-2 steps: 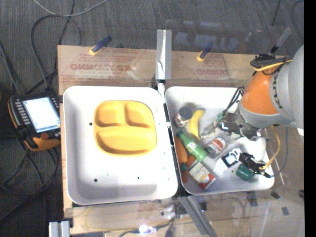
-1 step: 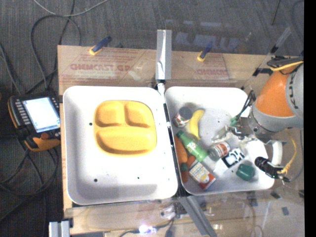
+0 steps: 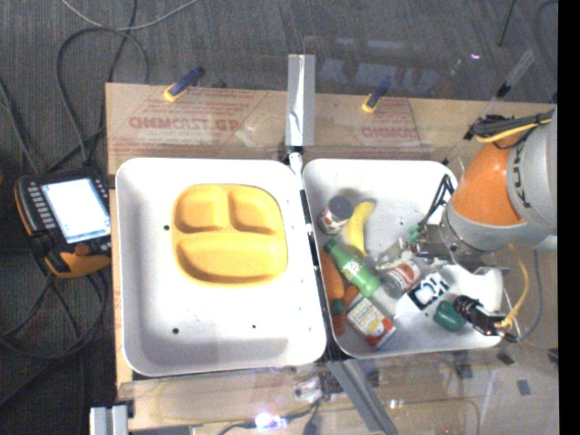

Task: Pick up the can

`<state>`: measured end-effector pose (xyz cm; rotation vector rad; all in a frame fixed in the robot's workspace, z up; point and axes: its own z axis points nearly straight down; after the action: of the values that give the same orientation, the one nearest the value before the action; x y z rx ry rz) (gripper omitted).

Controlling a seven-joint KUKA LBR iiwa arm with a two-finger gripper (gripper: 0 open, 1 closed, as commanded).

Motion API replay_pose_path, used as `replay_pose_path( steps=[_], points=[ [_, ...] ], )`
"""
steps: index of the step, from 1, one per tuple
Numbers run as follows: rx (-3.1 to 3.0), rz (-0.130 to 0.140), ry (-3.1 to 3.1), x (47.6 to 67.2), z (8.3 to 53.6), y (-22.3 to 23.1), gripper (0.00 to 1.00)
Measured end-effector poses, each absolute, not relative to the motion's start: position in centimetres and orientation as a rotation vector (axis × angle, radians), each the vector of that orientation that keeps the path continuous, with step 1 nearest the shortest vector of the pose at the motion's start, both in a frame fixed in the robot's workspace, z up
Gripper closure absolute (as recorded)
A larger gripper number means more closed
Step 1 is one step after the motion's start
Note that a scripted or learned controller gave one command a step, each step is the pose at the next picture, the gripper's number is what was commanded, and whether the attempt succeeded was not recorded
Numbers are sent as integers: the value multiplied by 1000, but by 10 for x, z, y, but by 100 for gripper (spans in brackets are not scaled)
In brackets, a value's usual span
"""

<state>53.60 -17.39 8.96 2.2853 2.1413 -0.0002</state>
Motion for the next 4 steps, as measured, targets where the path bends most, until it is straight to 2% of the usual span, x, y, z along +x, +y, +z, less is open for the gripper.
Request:
replay_pose_path(
  steps=[1, 2, 3, 4],
  points=[
    [2372, -5, 2060, 555, 149, -189, 0],
    [2293, 4, 2133, 545, 89, -168, 0],
    [2292, 8, 2132, 547, 100, -167, 100],
    [2048, 3, 2373, 497, 94, -126, 100]
  ],
)
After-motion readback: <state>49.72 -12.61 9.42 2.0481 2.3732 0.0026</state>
